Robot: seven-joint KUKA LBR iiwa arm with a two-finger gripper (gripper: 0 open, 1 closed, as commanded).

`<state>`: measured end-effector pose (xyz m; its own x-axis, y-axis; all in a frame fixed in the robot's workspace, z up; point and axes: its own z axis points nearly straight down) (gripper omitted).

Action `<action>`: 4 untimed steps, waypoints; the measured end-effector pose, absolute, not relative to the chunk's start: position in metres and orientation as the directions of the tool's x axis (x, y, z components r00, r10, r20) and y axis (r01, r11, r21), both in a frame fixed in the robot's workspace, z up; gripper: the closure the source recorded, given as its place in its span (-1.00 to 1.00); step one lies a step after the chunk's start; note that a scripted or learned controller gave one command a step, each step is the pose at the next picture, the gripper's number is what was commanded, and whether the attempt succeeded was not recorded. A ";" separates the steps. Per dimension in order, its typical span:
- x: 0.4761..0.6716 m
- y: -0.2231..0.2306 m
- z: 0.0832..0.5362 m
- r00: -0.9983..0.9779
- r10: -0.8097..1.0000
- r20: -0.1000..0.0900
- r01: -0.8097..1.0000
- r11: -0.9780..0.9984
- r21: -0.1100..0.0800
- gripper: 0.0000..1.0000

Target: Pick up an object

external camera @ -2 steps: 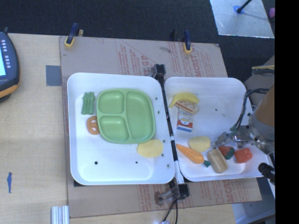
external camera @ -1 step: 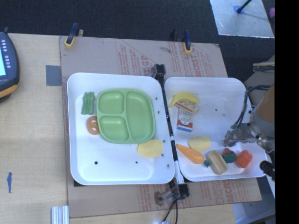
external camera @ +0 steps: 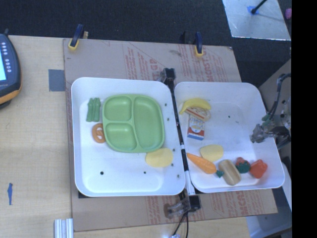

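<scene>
A: Where is the gripper [external camera: 259,133] sitting in the camera view?

B: It is hanging at the right rim of the right bin [external camera: 233,95], with only its grey tip reaching in over the wall. I cannot tell how it is set, and nothing is showing in its grasp.

A: And what is lying nearest to it?

B: The toy food along the bin's near edge. The red tomato [external camera: 258,168] is lying closest, toward the near side of the bin from the tip. Next to it a small red-and-green piece [external camera: 241,164] is sitting, then the hot dog bun [external camera: 229,171], its long axis running toward the bin's near edge.

A: Anything farther off?

B: The carrot [external camera: 201,162] is lying slantwise near the divider, with a yellow potato-like piece [external camera: 212,152] just beside it. The green plate [external camera: 133,122] is resting in the left bin [external camera: 84,172], well apart from the arm.
</scene>
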<state>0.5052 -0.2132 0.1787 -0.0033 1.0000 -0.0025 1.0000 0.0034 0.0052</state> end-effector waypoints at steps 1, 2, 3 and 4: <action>0.504 -0.212 0.174 -0.004 1.000 0.000 1.000 0.004 -0.002 -1.00; 0.555 -0.149 0.094 -0.013 1.000 0.003 1.000 0.013 -0.006 -1.00; 0.500 -0.217 0.187 0.004 1.000 -0.005 1.000 -0.004 0.003 -1.00; 0.544 -0.152 0.156 -0.012 1.000 0.001 1.000 0.012 -0.001 -1.00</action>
